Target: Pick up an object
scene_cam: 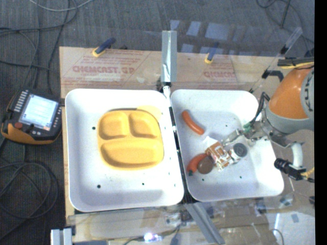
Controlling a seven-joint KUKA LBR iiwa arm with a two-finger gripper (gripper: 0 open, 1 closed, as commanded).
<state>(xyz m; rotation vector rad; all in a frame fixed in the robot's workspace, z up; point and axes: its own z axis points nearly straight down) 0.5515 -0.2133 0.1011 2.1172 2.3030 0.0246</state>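
Arm (291, 103) reaches in from the right w/ the gripper (220, 156) low in the right bin (265, 180), down among the food items near its middle. Tip sits right beside a carrot-like orange piece (194, 163) and a brown round piece (204, 166), touching or nearly so; prob. that pair is the target, since they lie closest. Can't tell how far the hand is open or whether it has anything: the tip is a blur of white and brown parts, no item clearly seen in it. A sausage (192, 122) lies apart, toward the far-left of the same bin, untouched. Left bin (82, 188) has a yellow divided tray (131, 138) lying flat in the middle, well away from the arm, so not in play now. Low, slanted approach suits a grab at small items lying flat on the bin floor.
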